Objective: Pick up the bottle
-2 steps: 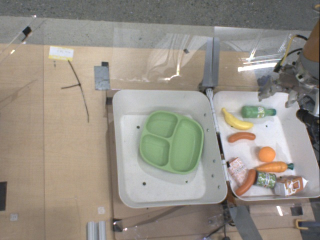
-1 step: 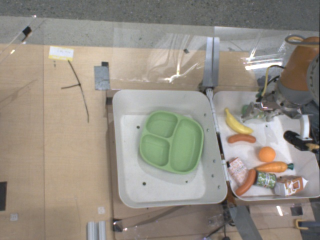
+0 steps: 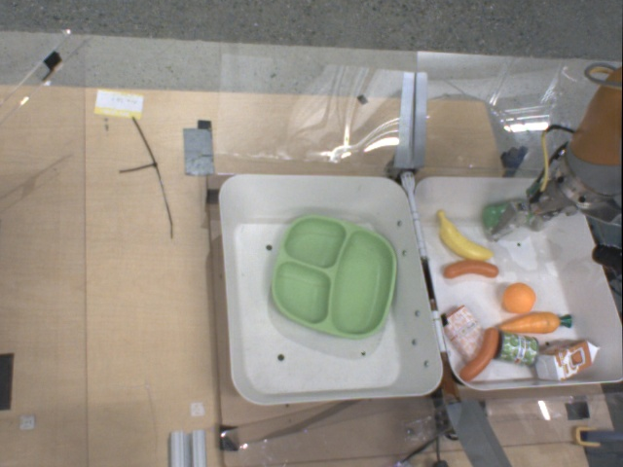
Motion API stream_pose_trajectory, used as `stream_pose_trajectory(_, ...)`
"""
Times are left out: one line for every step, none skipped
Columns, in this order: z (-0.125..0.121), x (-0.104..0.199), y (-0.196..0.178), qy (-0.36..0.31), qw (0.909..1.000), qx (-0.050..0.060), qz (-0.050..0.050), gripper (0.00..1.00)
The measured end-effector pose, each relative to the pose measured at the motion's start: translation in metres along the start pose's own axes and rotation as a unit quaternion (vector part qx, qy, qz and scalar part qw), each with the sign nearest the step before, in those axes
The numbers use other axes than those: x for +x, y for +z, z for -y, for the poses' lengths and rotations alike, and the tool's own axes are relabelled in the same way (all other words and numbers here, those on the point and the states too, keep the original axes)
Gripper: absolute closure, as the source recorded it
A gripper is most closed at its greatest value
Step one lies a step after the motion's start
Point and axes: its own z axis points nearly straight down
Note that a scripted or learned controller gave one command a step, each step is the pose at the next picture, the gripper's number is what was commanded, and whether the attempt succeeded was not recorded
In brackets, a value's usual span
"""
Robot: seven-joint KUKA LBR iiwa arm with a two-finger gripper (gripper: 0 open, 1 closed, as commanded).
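A small bottle with a green label [image 3: 516,349] lies on its side near the front of the right bin [image 3: 584,270], between a brown sausage [image 3: 480,355] and a small carton [image 3: 568,359]. The arm's orange band [image 3: 602,120] shows at the right edge. My gripper [image 3: 531,212] is low over the back of the right bin, far from the bottle. Its tip is against a green object [image 3: 499,218], and I cannot tell whether it grips that object.
The right bin also holds a banana [image 3: 460,238], a red sausage [image 3: 471,270], an orange [image 3: 519,297], a carrot [image 3: 531,323] and a snack pack [image 3: 460,325]. A green divided plate [image 3: 335,276] lies in the left bin [image 3: 243,358]. A divider wall [image 3: 421,251] separates the bins.
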Motion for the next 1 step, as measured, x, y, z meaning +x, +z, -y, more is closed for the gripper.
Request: stream_pose_trajectory(-0.0084, 0.0471, -0.0011, -0.176, 0.9844, 0.004, 0.004, 0.00)
